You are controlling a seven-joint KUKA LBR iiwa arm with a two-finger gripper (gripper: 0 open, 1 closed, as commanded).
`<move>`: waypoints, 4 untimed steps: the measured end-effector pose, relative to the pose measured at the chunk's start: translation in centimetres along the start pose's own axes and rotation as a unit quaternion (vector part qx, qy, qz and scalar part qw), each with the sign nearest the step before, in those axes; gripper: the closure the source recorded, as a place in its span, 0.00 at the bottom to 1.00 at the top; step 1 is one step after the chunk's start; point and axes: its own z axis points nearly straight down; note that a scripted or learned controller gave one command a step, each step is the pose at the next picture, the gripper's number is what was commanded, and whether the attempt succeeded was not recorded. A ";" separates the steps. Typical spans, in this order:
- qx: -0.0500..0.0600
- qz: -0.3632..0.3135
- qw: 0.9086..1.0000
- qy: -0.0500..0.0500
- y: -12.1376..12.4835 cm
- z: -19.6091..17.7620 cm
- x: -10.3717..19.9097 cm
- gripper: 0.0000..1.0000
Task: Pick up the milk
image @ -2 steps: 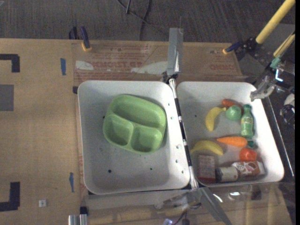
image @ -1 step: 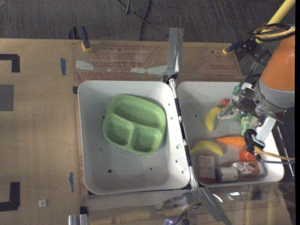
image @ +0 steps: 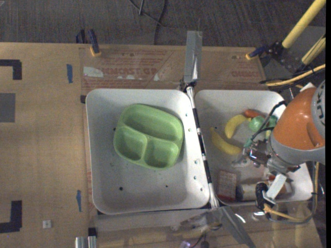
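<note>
Milk [image: 226, 185] is lying flat near the right bin's [image: 217, 99] front wall, likely tipped; the claw [image: 252, 155] is hovering just beside it, finger state indeterminable.

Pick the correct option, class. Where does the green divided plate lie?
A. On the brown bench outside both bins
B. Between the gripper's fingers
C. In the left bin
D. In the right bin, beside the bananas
C. The green divided plate lies on the floor of the left bin, while the bananas lie in the right bin.
</note>
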 end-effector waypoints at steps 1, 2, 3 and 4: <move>-0.002 -0.028 1.000 -0.001 3.9 -8.6 -8.4 0.00; -0.006 -0.060 0.998 0.001 2.4 1.4 -4.4 0.00; -0.002 -0.081 0.997 0.000 4.5 -9.0 -5.3 0.00; -0.001 0.040 0.999 0.004 4.1 0.4 -7.6 0.00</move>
